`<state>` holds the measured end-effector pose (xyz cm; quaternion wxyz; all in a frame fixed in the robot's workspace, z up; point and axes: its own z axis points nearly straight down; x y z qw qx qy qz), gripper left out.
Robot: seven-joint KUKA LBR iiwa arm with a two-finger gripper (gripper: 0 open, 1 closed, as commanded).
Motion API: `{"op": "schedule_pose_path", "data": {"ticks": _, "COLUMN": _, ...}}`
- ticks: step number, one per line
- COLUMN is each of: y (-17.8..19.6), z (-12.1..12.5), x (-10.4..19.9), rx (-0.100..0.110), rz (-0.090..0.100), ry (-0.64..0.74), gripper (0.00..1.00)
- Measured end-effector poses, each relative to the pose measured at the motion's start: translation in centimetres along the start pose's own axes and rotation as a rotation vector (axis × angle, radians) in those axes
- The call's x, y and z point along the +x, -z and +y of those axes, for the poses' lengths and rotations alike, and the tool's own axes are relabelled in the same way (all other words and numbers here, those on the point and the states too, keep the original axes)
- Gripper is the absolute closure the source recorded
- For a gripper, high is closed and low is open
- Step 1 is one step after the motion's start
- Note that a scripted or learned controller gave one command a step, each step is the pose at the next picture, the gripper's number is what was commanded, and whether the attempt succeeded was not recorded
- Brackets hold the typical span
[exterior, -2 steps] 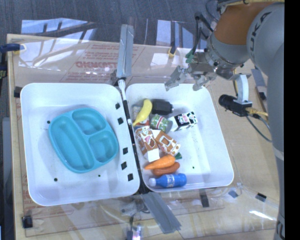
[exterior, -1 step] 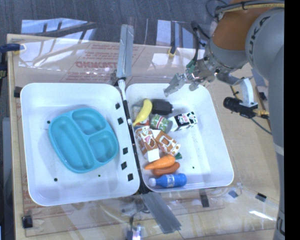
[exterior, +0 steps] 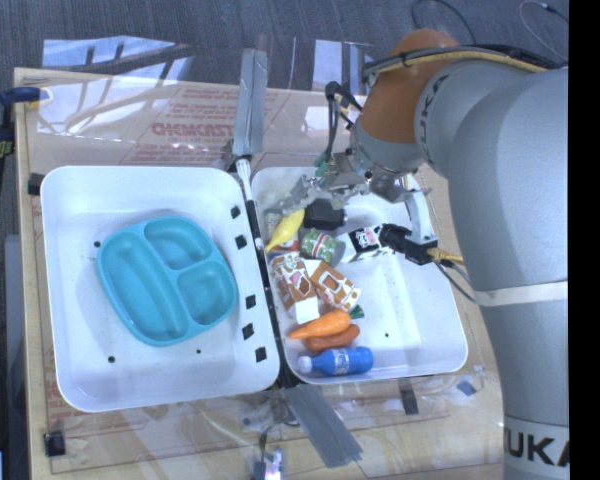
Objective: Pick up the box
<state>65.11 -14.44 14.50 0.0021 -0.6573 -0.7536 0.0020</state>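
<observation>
Two small brown-and-white printed boxes lie side by side in the middle of the right bin [exterior: 435,318]: one [exterior: 292,280] near the divider, the other [exterior: 336,290] just right of it. My gripper [exterior: 322,214] hangs low over the far end of that bin, above and behind the boxes, close to a yellow banana [exterior: 285,230] and a green-labelled can [exterior: 320,247]. Nothing shows as held by it. The grey arm with its orange band [exterior: 400,88] reaches in from the right and hides the bin's far right corner.
An orange carrot [exterior: 320,325] and a blue bottle [exterior: 336,361] lie nearer the front of the right bin. A black-and-white item [exterior: 366,238] sits right of the can. The left bin [exterior: 65,268] holds a blue divided plate [exterior: 167,278].
</observation>
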Motion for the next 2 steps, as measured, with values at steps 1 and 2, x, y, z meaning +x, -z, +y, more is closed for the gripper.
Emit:
{"op": "schedule_pose_path", "data": {"ticks": 1, "y": -4.0, "z": 0.0, "x": 1.7, "rx": -0.024, "rz": -0.012, "ry": -0.055, "gripper": 0.00}}
{"op": "schedule_pose_path", "data": {"ticks": 2, "y": -4.9, "z": -4.2, "x": 1.8, "rx": -0.010, "rz": 0.001, "ry": -0.400, "gripper": 0.00}}
